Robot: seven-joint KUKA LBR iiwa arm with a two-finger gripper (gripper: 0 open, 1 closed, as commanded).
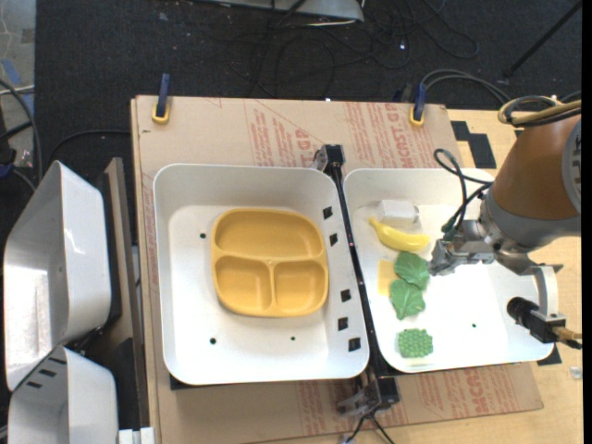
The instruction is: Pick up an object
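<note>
Pincer (444,255): low in right bin (481,340), beside green leaf toy (409,283); finger state cannot be told.
Left bin (176,276): yellow divided tray (270,261).

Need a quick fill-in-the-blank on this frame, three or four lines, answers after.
1. The yellow divided tray lies in the ____ bin.
2. The banana shares the right bin with green items, including a leafy piece and a round ____ one.
3. The tray has ____ compartments.

Answers: left; green; three

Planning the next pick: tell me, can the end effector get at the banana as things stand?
Probably yes: the banana lies uncovered in the right bin, just left of the end effector, nothing between them.
</note>
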